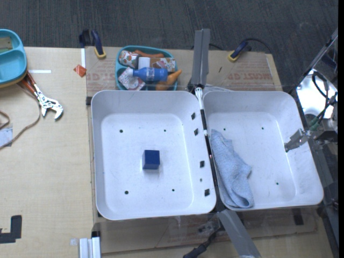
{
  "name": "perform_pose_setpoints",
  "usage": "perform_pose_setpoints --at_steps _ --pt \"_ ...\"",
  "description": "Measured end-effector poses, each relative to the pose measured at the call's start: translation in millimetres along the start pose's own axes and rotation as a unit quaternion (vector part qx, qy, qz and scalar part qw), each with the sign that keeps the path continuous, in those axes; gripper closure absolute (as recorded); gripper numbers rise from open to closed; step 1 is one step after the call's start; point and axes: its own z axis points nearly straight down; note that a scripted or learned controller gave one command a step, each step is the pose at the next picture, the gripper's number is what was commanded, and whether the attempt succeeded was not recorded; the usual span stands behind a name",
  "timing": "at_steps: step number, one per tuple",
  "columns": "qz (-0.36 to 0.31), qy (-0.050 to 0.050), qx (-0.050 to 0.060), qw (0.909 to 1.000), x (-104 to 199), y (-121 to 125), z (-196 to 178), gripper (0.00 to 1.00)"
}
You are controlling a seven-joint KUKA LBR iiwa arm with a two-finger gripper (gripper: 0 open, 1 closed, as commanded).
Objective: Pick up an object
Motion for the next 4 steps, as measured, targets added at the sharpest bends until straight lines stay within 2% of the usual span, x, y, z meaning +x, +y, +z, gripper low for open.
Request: perform_pose_setpoints --at_steps 1,2,3,4 --pt "0.021 0.0 0.0 0.9998 96.2 64.9 48.3 0.0" --pt "0.087 -0.001 0.0 0.9962 35.8 44.2 -25.7 0.0" --pt "0.206 -0.001 0.001 0.9786 154.1 17.7 -17.3 0.0" --pt "0.109 -0.001 0.0 0.994 61.8 59.4 13.1 0.0"
